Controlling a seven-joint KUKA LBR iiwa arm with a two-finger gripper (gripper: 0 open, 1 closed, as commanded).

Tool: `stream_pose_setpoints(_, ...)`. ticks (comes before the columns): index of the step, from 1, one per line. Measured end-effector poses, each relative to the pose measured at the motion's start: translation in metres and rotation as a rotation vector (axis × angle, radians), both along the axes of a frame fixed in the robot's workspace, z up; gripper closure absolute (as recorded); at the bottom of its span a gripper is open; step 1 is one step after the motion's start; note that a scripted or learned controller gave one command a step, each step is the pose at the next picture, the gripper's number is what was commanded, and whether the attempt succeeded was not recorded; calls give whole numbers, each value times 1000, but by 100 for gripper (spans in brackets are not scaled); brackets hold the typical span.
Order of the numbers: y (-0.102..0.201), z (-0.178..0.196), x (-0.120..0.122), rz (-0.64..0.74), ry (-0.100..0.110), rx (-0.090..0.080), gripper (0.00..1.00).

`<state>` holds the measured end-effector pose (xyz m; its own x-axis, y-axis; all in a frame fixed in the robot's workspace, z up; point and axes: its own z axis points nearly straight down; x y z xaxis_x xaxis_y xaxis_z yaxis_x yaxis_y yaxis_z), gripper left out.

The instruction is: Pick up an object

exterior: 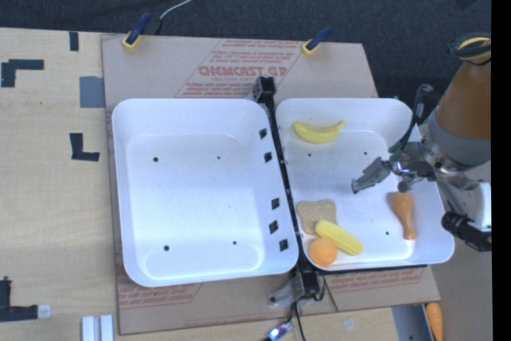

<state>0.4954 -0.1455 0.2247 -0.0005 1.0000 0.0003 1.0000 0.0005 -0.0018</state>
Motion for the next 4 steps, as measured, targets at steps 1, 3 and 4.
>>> stream_pose_setpoints(1,77,-43,-13,6,4,3,0)
stream_pose_setpoints(3,150,151,100,3,-23,-1,0)
stream_pose_setpoints(4,150,150,96,1,-1,-3,100)
